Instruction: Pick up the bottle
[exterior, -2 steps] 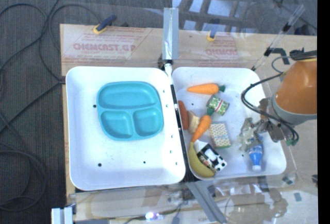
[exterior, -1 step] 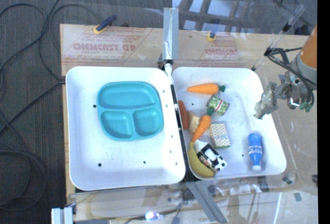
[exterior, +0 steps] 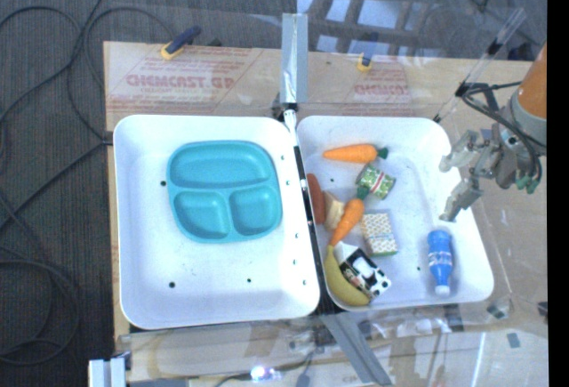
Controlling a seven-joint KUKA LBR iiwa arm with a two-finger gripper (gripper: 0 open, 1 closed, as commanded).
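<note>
The blue bottle (exterior: 439, 259) is lying on its side near the front right corner of the right-hand bin (exterior: 411, 132), white cap toward the front rim, with bare white floor all round it. The gripper (exterior: 464, 181) hangs above the bin's right edge, just behind the bottle, and its fingers look spread apart, with nothing between them. So the grasp is not made yet.

Here's what I'd want now: bring the fingers over the bottle's middle and turn the wrist so they close across its narrow width, not along its length. It's round and will likely roll if one finger nudges it first, so come down level and centred. The bin wall sits close on the right; that outer finger needs room to slip in.

The clutter shouldn't interfere: the patterned box (exterior: 380, 234), the green can (exterior: 375, 182), the two carrots (exterior: 353, 152) and the banana (exterior: 342, 282) all sit well to the left.
</note>
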